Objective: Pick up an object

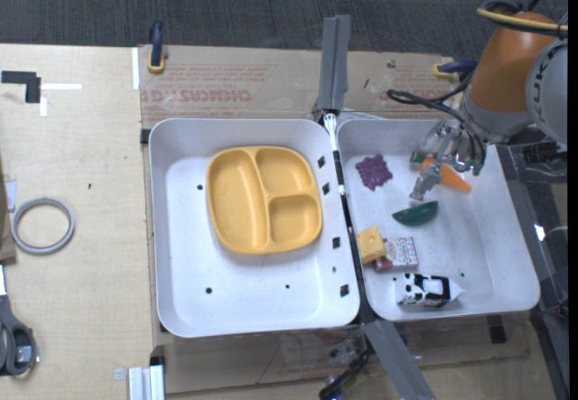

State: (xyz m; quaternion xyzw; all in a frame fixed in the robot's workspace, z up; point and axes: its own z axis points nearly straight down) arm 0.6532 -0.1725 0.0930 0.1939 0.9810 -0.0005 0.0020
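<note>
My gripper (432,174) hangs low over the back of the right bin (506,245), reaching in from the right. An orange carrot-like piece (455,179) lies right against it, partly hidden by it; whether it is held is unclear. A dark green piece (416,213) sits just below the gripper. To its left is a purple grape bunch (373,171). Nearer the front lie a yellow block (369,244), a small printed packet (403,253) and a black-and-white toy (426,291).
A yellow divided plate (265,200) lies in the left bin (181,290). A grey divider bar (334,64) runs between the bins at the back. A tape ring (40,225) and scissors (13,344) lie on the bench at the left.
</note>
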